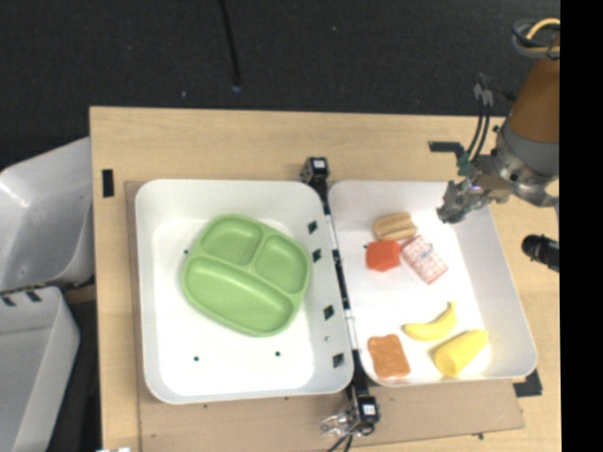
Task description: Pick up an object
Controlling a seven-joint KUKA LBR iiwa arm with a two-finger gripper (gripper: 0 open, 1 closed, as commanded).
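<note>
The gripper [455, 205] hovers over the right bin's [504, 281] far corner, nothing visibly held; I cannot tell its jaw width. Nearest candidates, hot dog bun [394, 225] and pink packet [424, 259], lie just beside it.

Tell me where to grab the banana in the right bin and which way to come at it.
Grip the banana at the middle of its curve, coming straight down from above, fingers closing across its narrow width. It lies flat and apart from the yellow block below it, so there is probably room on both sides. The gripper sits at the bin's far corner.
</note>
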